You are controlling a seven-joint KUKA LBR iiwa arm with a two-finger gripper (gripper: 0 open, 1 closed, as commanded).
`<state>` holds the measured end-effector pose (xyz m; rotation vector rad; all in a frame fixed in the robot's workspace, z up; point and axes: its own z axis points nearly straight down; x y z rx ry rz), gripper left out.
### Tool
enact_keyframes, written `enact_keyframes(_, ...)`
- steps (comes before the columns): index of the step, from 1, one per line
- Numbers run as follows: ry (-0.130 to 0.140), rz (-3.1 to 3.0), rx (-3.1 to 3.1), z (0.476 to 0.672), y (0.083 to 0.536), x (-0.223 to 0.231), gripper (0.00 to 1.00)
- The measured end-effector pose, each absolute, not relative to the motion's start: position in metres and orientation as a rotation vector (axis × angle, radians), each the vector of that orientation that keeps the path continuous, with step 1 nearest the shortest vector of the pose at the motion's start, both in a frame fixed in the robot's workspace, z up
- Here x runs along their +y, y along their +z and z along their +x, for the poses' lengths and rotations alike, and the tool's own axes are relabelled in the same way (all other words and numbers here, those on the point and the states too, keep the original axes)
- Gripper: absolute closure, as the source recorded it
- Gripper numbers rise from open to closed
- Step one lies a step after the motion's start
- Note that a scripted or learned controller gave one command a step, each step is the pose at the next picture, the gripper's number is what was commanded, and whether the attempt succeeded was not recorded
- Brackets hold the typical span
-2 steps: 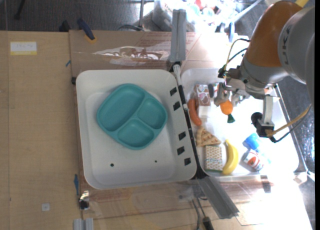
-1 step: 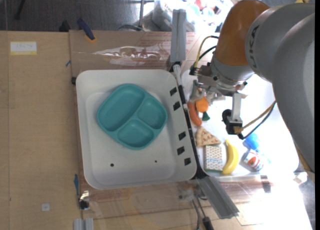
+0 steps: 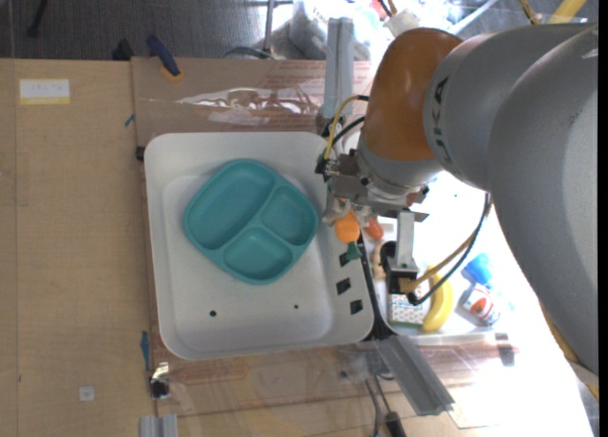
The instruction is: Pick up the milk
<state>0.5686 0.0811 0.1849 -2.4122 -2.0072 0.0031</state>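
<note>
Camera view, slanted down over both bins.

- Arm [image 3: 494, 93]: grey, orange band above the wrist. Comes in from the right and covers most of the right side. The wrist hangs over the seam between the two bins.
- Bench [image 3: 66, 236]: pale wood, bare on the left.
- Left bin [image 3: 180, 321]: white and shallow, fully in sight.
- Right bin [image 3: 465, 236]: white, largely hidden under the arm. Only a bright strip of floor and the near edge show.
- Divided plate [image 3: 252, 221]: teal, three compartments. Lies flat in the far half of the left bin, turned at an angle to the bin walls.
- Gripper [image 3: 356, 221]: low over the dividing walls, at the left edge of the right bin and just right of the plate. Whether it is open or closed cannot be told; the wrist blocks it.
- Banana [image 3: 438, 307]: yellow, at the near end of the right bin.
- Milk [image 3: 478, 294]: taken to be the small white container with a blue top and a red mark. Lies tilted at the near right of the right bin, just right of the banana and well apart from the gripper.
- Small carton [image 3: 408, 313]: white with green print, just left of the banana.
- Orange piece [image 3: 347, 229]: small, right at the gripper. Held or not, cannot tell.
</note>
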Motion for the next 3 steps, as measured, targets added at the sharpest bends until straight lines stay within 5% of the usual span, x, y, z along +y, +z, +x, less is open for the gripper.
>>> enact_keyframes(1,0.007,-2.675,-1.639,0.504,0.192,0.175,1.00)
enact_keyframes(2,-0.002,-2.997,-0.936,0.508,0.201,0.226,1.00)
enact_keyframes(3,-0.001,-2.682,-1.635,0.571,0.260,0.218,1.00)
